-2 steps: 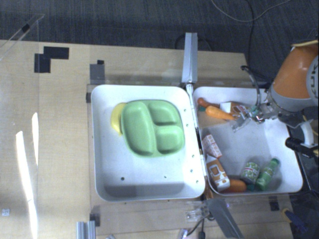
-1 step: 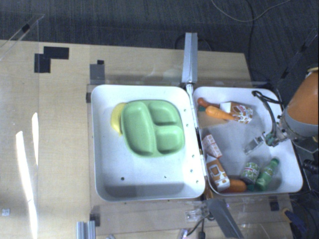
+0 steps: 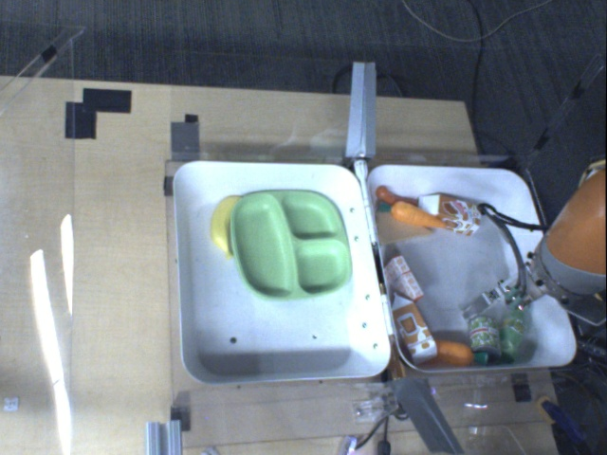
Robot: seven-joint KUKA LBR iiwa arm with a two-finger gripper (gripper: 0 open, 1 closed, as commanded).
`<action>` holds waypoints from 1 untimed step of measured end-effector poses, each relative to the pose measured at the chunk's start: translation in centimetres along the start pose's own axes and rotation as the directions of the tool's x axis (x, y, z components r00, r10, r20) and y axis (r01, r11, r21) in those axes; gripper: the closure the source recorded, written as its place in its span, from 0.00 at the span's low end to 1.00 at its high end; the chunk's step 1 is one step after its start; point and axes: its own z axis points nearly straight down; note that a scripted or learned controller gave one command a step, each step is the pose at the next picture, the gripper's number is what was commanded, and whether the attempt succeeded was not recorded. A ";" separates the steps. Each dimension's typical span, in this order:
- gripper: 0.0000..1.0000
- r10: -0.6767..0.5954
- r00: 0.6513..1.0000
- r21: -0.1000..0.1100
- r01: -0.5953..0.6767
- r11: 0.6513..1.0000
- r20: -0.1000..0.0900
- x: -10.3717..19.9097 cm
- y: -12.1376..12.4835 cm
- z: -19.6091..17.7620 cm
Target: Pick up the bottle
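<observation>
The bottle (image 3: 487,334) is green with a printed label. It lies in the front right corner of the right bin (image 3: 455,259), beside a second dark green shape toward the bin's wall. My gripper (image 3: 495,301) hangs just above and behind the bottle, at the end of the grey arm with the orange band (image 3: 579,240) that reaches in from the right. A black cable loops from the wrist over the bin. The gripper's lower end overlaps the bottle's top, and I cannot make out any contact.
The right bin also holds a carrot (image 3: 410,214), a white and brown carton (image 3: 457,214), a small pink box (image 3: 402,275), a brown box (image 3: 413,330) and an orange piece (image 3: 455,353). A green divided plate (image 3: 289,243) lies over a yellow item (image 3: 222,226) in the left bin (image 3: 199,339).
</observation>
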 end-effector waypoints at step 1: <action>0.00 -0.078 0.997 0.000 0.078 0.997 -0.002 -0.8 -0.4 0.0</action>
